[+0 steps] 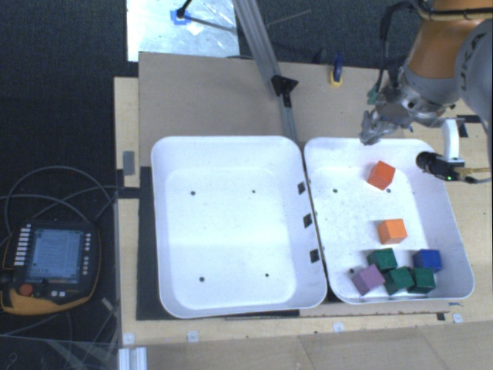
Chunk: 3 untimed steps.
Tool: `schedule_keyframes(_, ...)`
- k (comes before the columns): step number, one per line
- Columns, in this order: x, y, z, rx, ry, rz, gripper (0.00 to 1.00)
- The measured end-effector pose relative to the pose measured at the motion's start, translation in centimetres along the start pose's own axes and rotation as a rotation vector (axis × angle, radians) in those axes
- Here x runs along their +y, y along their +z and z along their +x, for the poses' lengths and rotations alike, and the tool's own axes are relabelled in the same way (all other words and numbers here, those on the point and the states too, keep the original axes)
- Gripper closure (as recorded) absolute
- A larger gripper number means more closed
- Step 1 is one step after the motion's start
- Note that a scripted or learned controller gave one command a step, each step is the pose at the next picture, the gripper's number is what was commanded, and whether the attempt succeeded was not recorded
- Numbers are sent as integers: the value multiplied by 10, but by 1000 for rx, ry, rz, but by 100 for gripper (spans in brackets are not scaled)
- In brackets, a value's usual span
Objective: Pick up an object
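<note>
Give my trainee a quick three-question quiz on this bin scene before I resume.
1. True or false: every block lies in the right bin.
2. Which block lies nearest the gripper? A) purple block B) red-orange block C) blue block
3. How many green blocks sit in the cluster at the bin's near edge?

Key:
1. True.
2. B, the red-orange block.
3. Three green blocks, beside the purple block and blue block.

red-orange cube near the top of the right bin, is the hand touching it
Apart. The camera view shows bare white bin floor between the hand at the bin's far rim and the red-orange cube.
</note>
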<state>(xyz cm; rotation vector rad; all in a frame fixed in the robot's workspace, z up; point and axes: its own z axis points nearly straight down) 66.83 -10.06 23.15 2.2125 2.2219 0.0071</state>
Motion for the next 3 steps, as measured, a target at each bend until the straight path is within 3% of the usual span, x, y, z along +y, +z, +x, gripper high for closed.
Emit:
schedule_keyframes(2,-23,11,108,4,-7,8,100)
schedule_keyframes(3,-46,5,166,4,-7,7,100)
